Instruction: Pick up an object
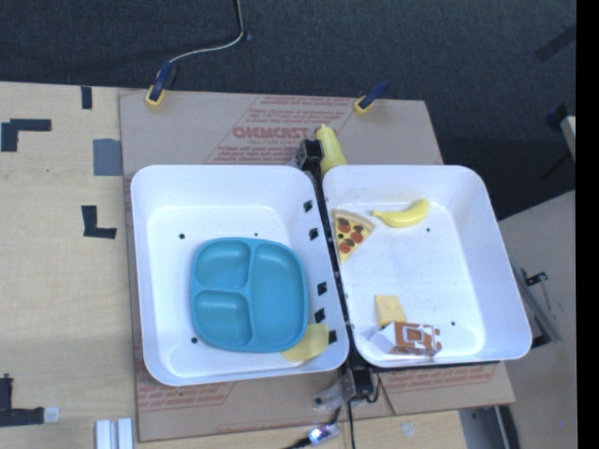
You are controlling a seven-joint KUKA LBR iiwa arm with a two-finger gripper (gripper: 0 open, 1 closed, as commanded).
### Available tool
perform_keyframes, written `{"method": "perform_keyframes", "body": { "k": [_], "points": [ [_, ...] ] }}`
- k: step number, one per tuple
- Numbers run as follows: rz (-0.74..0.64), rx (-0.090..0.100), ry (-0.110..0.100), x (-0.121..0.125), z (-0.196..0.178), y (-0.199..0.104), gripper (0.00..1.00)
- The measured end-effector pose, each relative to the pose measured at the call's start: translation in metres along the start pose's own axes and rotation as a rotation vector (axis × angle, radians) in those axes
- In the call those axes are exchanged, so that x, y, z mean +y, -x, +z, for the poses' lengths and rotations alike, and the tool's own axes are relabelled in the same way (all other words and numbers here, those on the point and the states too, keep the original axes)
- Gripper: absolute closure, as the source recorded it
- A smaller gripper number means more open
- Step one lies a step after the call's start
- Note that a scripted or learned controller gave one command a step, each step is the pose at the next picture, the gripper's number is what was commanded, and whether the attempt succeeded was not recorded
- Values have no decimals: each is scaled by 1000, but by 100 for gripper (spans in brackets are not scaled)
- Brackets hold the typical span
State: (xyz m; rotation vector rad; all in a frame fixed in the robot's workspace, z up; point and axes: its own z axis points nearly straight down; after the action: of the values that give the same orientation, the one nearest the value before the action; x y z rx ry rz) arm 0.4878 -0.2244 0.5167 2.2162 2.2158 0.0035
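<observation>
At the near edge of the bench (pixel 56 251), below the join of the two bins, a small clamp and a dark cable (pixel 348 402) lie on the brown cardboard sheet (pixel 271 124) that carries both bins. Just above them, in the near corner of the right bin (pixel 501 251), a small white box with a brown printed pattern (pixel 412 338) rests against the front wall, and a tan square block (pixel 389 308) touches its far side. Farther back in that bin a toy pizza slice (pixel 350 233) lies against the left wall, and a yellow banana (pixel 402 214) lies just to its right, near the far wall.

The left bin (pixel 154 213) holds a blue divided plate (pixel 249 294) with three compartments, lying flat in the middle. A pale yellow piece (pixel 309 346) peeks out from under the plate's near right corner, beside the bin's wall.

At the far end of the join between the bins stands a yellow clamp (pixel 327 145). Two more yellow-and-blue clamps (pixel 159 86) pin the cardboard's far edge. The pincer's state cannot be told.
</observation>
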Motion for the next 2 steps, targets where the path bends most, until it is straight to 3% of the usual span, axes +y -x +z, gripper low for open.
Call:
{"method": "perform_keyframes", "body": {
  "k": [1, 2],
  "points": [
    [-8, 7, -13, -4, 61, -73, 100],
    [4, 0, -4, -4, 25, -11, 100]
  ]
}}
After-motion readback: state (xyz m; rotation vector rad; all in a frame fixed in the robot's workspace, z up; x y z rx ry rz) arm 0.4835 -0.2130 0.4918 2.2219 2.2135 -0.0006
